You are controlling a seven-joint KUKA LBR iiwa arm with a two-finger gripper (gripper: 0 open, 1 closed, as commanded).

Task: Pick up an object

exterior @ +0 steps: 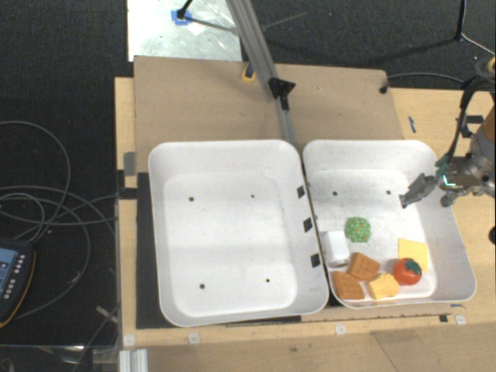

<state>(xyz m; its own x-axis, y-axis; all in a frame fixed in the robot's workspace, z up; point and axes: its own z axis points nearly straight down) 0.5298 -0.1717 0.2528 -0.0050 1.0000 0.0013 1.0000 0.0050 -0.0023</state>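
My gripper (428,194) hangs over the right edge of the right bin (372,157), its two dark fingers spread apart with nothing between them. Below and left of it lie the bin's objects: a green bumpy ball (357,228), a white block (338,247), a yellow wedge (413,250), a red tomato-like piece (408,270), two orange waffle-like pieces (362,266) (348,286) and a yellow-orange cube (384,286). The gripper stands above and to the right of the whole cluster, touching none of it.
The left bin (225,231) sits beside the right one, joined by black clips (307,223). A grey pole (256,45) slants across the cardboard bench top at the back. Cables trail on the dark floor at the left.
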